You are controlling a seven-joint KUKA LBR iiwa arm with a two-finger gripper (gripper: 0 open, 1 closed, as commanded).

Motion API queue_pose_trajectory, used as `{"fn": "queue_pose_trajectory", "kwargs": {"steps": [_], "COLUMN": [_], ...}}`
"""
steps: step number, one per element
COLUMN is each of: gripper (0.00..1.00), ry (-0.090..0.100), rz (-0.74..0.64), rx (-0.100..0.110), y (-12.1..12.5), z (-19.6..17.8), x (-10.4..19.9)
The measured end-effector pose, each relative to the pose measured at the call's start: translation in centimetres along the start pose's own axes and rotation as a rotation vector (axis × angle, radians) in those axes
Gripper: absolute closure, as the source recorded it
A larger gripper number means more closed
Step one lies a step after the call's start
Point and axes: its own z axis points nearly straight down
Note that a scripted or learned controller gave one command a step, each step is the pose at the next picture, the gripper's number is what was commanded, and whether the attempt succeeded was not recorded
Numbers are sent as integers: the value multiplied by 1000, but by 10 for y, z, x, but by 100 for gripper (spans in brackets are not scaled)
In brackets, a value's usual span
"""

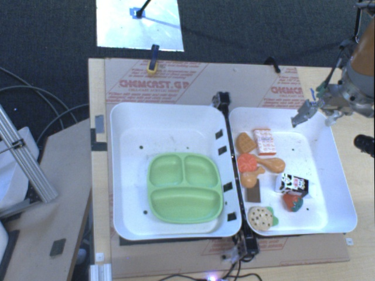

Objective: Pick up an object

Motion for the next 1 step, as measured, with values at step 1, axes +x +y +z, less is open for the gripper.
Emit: {"fn": "queue_pose_trajectory", "kwargs": {"steps": [1], "gripper": [0], "ry": [5], "rz": [1], "rx": [13], "y": [-71], "z": [102], "x": [41]}}
